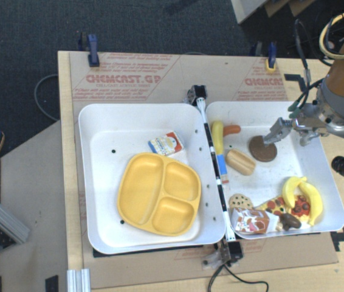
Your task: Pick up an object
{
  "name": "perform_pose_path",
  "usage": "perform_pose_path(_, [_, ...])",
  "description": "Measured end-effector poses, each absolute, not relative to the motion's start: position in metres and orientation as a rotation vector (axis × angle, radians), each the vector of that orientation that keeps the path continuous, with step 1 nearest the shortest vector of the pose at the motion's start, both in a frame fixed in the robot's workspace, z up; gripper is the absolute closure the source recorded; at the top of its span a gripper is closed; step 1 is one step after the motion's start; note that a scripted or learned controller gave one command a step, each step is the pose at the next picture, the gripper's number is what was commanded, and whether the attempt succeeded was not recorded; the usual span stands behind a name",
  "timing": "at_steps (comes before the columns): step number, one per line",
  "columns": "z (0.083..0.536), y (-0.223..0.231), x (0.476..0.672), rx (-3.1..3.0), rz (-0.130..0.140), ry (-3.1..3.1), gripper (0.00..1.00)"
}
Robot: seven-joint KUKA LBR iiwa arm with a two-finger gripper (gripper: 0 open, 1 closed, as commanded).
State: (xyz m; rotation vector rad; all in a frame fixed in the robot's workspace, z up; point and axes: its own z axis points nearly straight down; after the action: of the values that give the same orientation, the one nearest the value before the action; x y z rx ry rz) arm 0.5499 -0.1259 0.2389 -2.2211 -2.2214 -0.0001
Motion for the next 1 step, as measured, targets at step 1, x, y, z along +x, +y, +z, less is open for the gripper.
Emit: perform_pose_path(1, [0.1523,-0.1053,0.5969,-2.214,0.004,-2.222,0.00])
